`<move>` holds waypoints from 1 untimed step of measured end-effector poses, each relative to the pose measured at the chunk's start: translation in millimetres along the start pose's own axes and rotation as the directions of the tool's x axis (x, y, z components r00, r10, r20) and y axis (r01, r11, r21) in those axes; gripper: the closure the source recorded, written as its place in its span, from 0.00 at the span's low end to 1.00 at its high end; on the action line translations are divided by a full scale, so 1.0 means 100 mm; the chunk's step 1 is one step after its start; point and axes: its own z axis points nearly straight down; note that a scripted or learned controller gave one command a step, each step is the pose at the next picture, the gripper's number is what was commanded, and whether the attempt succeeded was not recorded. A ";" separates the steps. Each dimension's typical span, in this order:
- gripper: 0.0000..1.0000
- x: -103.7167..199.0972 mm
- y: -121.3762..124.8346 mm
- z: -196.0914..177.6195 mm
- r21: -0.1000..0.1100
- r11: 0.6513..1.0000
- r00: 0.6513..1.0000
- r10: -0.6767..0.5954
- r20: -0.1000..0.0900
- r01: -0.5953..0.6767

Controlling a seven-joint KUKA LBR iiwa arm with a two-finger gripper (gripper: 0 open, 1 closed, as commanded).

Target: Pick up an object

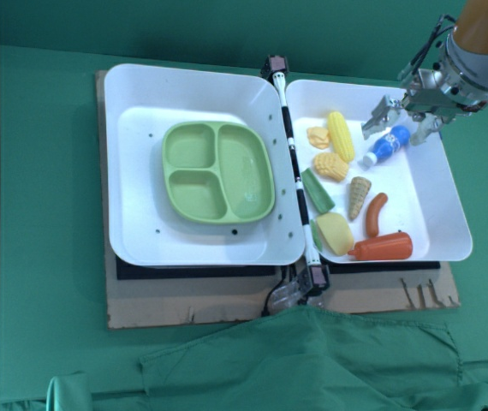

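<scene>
Arm enters from 2 o'clock, wrist tilted over the right bin (449,221); jaws (402,127) spread wide, straddling the blue bottle (389,146) lying at the bin's 1 o'clock corner.

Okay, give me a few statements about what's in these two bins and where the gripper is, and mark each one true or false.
1. The green divided plate lies in the left bin. True.
2. The blue bottle lies in the left bin. False: it lies in the right bin, just below the gripper.
3. The corn cob is in the right bin. True.
4. The gripper hangs over the green plate. False: it is over the far right part of the right bin.
5. The red sausage rests on the plate. False: it lies on the right bin's floor, above the red bottle.
</scene>
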 end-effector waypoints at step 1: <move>0.00 -0.30 -0.25 -0.28 -0.005 1.000 1.000 0.002 0.002 -0.002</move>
